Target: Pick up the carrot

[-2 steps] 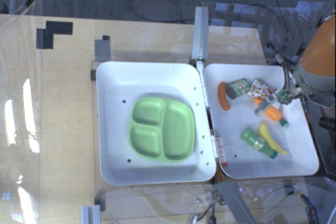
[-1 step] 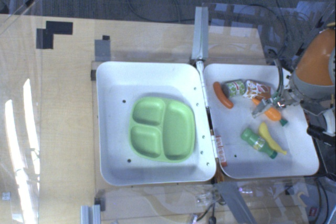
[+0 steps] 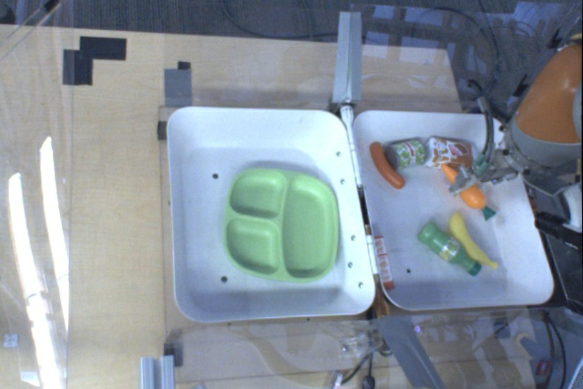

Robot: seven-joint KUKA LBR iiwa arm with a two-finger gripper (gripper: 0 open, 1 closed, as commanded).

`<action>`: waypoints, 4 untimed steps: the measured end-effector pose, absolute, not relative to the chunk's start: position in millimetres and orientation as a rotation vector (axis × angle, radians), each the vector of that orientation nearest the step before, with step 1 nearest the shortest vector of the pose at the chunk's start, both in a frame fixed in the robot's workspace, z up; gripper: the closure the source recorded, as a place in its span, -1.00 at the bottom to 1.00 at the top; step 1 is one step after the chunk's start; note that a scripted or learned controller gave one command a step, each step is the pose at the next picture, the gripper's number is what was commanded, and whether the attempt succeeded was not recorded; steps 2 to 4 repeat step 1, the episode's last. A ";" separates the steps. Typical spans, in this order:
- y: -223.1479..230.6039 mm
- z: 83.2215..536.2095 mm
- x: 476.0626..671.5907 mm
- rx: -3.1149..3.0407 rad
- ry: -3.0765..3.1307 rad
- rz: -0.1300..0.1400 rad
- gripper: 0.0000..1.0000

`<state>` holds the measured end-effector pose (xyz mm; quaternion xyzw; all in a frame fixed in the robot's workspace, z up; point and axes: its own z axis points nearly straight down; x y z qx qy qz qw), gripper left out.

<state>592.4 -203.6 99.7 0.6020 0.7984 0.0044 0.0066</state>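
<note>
Orange carrot [image 3: 472, 196] lies in right bin [image 3: 510, 287], near far right wall, green tip toward banana [image 3: 471, 240]. Gripper [image 3: 487, 170] just above carrot, touching or nearly; pincer state cannot be determined. Hot dog [image 3: 386, 165], green bottle [image 3: 446, 248] nearby. Left bin [image 3: 196, 196] holds green divided plate [image 3: 281, 224].

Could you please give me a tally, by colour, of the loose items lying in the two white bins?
Green: 2, the divided plastic plate and the small bottle
Orange: 1, the small carrot
Red-orange: 1, the sausage
Yellow: 1, the banana
Multicoloured: 1, the labelled can
Total: 6
</note>
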 end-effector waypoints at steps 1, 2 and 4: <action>-200.5 181.5 639.2 1.907 2.488 0.004 1.00; -200.5 181.5 639.2 1.907 2.488 0.004 1.00; -200.5 181.5 639.2 1.907 2.488 0.004 1.00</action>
